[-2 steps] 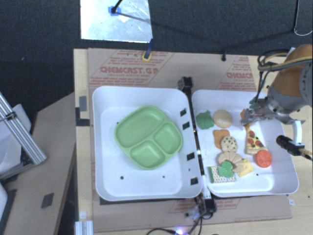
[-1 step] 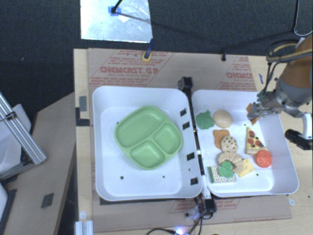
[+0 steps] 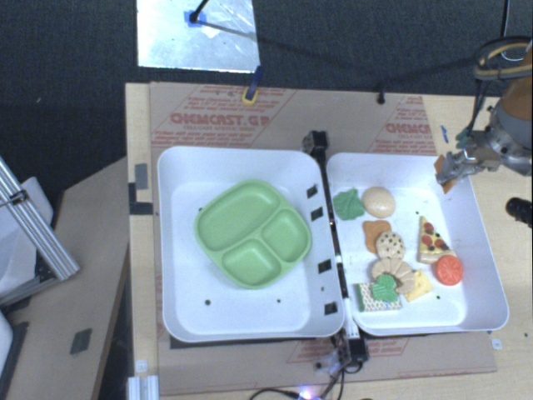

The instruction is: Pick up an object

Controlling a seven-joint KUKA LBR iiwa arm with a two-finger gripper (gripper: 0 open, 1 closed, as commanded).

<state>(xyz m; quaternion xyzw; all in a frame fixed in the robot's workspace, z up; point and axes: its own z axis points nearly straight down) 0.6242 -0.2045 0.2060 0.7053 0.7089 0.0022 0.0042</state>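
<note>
The right bin (image 3: 479,223) holds toy food: a green leaf (image 3: 348,204), a beige bun (image 3: 379,201), an orange piece (image 3: 376,232), a speckled cookie (image 3: 390,245), a pizza slice (image 3: 432,242), a red tomato (image 3: 449,270), a yellow cheese wedge (image 3: 419,286) and a green-topped sandwich (image 3: 381,293). My gripper (image 3: 454,169) hangs over the bin's far right corner, apart from all the food. Nothing shows between its fingers.
The left bin (image 3: 179,307) holds a green divided plate (image 3: 253,233). A black divider with clips (image 3: 326,223) runs between the bins. A shiny foil sheet (image 3: 198,23) lies beyond the bench. A metal frame (image 3: 25,223) stands at the left.
</note>
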